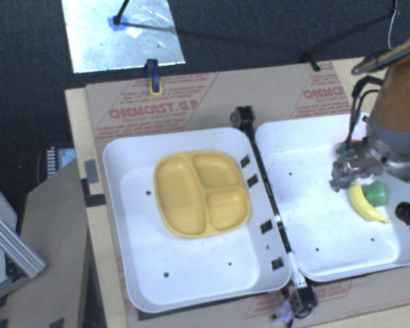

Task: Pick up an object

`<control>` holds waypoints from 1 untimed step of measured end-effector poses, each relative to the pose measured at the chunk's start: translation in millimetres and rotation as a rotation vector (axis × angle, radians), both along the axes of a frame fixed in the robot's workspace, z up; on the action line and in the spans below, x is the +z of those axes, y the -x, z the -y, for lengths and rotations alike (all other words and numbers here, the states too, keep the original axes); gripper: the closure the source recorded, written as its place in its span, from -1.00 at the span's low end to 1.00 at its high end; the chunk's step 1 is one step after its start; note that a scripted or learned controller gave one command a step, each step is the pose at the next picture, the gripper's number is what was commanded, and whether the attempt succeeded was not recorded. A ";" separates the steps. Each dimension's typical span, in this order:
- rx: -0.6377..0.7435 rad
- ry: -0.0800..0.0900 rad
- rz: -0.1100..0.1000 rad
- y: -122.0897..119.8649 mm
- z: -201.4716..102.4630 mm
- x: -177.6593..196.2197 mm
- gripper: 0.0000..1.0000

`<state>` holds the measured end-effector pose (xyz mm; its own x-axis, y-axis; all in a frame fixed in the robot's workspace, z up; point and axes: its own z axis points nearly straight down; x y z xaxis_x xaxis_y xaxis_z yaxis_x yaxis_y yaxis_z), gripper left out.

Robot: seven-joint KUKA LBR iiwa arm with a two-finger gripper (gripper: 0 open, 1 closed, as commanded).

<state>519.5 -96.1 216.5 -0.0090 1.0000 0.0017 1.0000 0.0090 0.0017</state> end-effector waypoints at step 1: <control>0.002 -0.001 -0.001 0.3 -55.1 -2.1 1.00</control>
